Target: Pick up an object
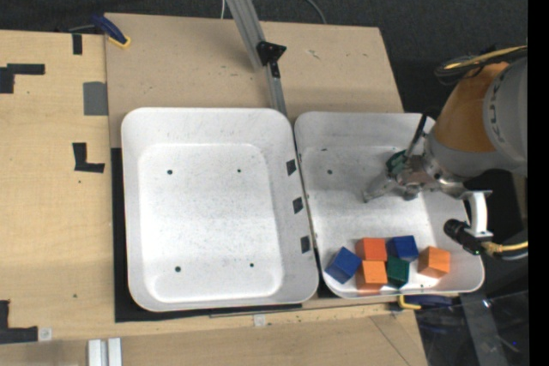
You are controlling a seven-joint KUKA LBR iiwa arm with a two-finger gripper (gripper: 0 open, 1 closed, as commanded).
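Item: wooden bench [189, 56], bearing two shallow white bins set side by side so that goods may pass from one to the other.

Item: left bin [137, 184], bare floor showing, four small dark dots on it.

Item: right bin [343, 141], holding all the stock. The blocks lie bunched along its near edge, probably having slid or been dropped there: a blue cube [343, 263] at the left end, an orange cube [372, 249] behind a second orange cube [373, 273], a blue cube [402, 248] behind a green cube [396, 270], and one orange cube [435, 261] a little apart at the right.

Item: pincer [377, 191], on the grey arm reaching in from the right, low over the bare middle of the right bin, well apart from the cluster. Nothing lies between its fingers; whether they are spread or closed I cannot tell at this angle.

Judgement: no pick is made yet; the pincer sits short of every block and must move toward the near edge.
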